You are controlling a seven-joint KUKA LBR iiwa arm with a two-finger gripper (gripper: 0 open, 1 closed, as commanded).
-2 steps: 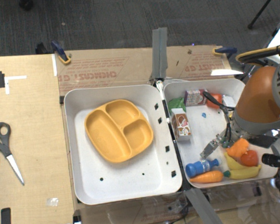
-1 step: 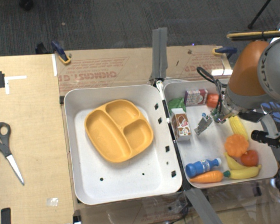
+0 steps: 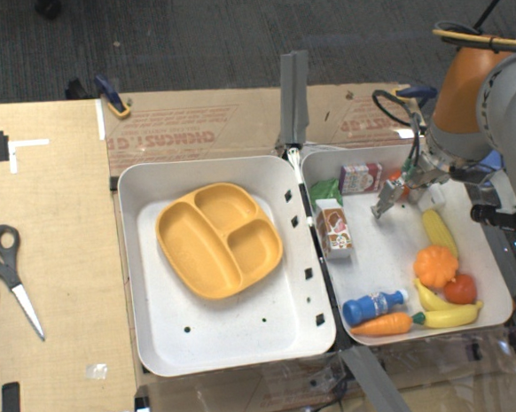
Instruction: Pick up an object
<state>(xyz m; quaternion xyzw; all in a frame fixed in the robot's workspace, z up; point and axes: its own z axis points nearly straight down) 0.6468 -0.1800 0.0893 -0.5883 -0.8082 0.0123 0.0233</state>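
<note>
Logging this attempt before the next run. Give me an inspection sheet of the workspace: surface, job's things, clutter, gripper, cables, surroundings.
Surface: two white bins, left bin and right bin, on a wooden bench.
Job's things: in the right bin, carrot, blue bottle, small orange pumpkin, tomato, bananas, upright carton, pink box.
Clutter: yellow divided plate in the left bin; scissors on the bench.
Gripper: gripper low over the right bin's far end, nothing seen between its fingers.
Cables: black cable looping by the wrist.
Surroundings: cardboard sheet behind the bins.
</note>
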